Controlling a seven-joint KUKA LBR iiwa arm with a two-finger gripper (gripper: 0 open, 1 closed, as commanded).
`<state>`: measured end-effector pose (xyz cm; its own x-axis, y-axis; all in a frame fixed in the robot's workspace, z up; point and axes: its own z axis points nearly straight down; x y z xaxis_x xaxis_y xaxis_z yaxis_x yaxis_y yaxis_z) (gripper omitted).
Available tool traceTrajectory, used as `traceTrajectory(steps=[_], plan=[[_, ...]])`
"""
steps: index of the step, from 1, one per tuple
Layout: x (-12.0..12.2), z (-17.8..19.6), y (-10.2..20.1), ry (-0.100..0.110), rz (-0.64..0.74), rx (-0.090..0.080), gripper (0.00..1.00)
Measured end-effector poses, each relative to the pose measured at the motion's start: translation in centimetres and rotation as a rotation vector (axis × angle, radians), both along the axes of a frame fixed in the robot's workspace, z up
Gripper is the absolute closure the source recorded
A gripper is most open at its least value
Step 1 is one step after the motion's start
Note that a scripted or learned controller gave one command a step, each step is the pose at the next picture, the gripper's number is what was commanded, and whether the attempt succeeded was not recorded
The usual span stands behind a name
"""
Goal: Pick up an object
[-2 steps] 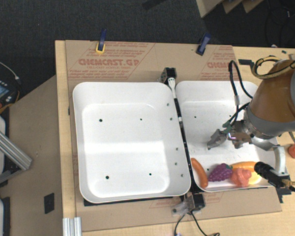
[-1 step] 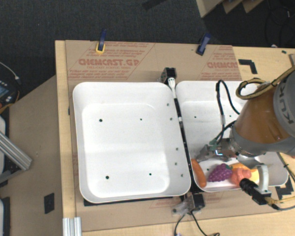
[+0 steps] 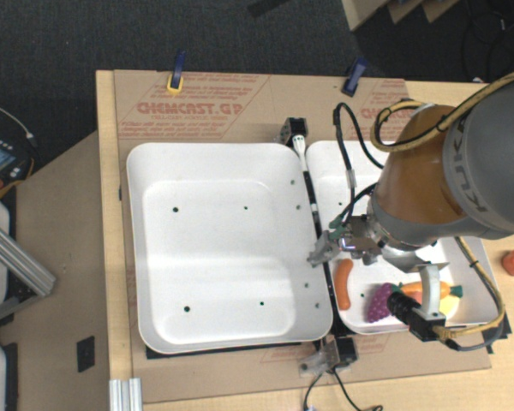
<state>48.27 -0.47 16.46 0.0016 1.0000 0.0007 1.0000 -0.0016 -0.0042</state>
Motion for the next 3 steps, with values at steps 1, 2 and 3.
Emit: traceTrajectory(steps=[1,2,3], plan=[[1.9,10.1,-8.4,-0.017,-0.006,-0.007,0.00],[8.3,9.9,-8.0,-0.011,0.004,-0.004,0.00],[9.7,24.1,-0.9,-0.023,0.011,0.000,0.00]])
